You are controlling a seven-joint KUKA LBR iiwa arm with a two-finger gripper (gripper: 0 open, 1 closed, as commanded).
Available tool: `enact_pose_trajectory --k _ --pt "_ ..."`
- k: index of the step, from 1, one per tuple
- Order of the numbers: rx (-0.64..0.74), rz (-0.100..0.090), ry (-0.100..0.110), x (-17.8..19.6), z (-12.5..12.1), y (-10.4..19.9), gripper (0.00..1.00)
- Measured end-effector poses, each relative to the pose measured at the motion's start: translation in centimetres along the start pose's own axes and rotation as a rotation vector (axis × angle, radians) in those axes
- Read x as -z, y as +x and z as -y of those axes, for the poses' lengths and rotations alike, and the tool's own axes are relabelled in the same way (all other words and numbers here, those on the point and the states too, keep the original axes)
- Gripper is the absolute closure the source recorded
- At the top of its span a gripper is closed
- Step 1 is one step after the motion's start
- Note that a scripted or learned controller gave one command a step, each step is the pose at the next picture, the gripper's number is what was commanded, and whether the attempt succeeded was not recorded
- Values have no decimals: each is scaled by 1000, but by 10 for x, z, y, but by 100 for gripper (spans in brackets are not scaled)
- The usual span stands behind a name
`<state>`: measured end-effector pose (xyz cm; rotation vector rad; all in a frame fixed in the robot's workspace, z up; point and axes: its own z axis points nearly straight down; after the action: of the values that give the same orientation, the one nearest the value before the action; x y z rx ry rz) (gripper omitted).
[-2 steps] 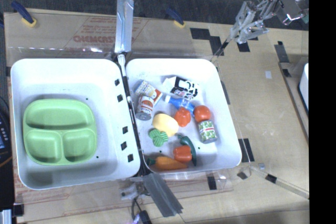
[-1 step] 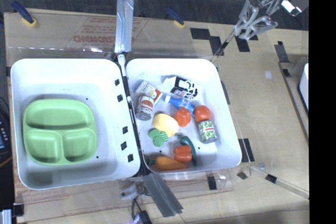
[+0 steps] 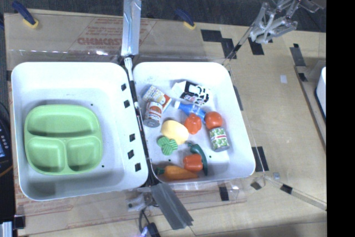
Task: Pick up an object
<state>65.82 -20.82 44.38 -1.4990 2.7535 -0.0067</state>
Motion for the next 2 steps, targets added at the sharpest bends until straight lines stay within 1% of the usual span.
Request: enact_pose_trajectory --k 1,2 --pt "503 1 -1 -1 0 0 100" --pt "838 2 -1 -1 0 0 100"
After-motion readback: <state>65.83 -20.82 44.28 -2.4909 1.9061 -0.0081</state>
